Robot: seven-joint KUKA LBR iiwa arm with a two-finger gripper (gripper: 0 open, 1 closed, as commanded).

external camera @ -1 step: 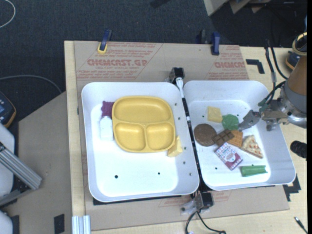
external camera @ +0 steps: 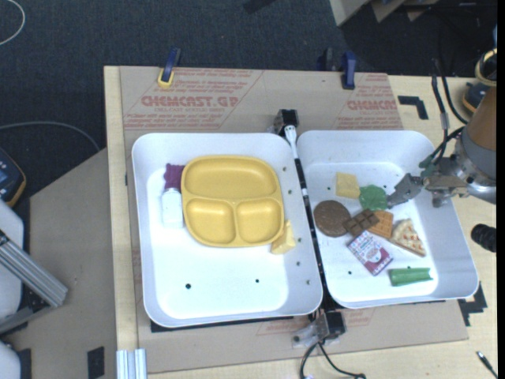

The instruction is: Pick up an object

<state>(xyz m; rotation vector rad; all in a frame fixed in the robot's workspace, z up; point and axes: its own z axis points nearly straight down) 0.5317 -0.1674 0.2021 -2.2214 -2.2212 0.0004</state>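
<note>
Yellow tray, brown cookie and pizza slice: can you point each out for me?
Yellow tray [external camera: 232, 200]: camera view, on the divider between its compartments.
Brown cookie [external camera: 331, 218]: camera view, middle of its round top.
Pizza slice [external camera: 409, 237]: camera view, centre of the wedge.

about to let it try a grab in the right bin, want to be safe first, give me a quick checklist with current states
1. End effector is over the right white bin, near the green rounded toy piece: ok.
2. Nothing seen between its fingers yet: ok.
3. Finger opening: cannot tell, too small and blurred.
4. Target stands apart from its neighbours: not ok; the green piece, the brown round cookie-like disc and the orange waffle-like piece are crowded together.
5. Easier isolated pick available: ok; the green flat wedge lies alone near the front edge.
6. Yellow divided plastic tray sits in the left white bin, out of the way: ok.
</note>
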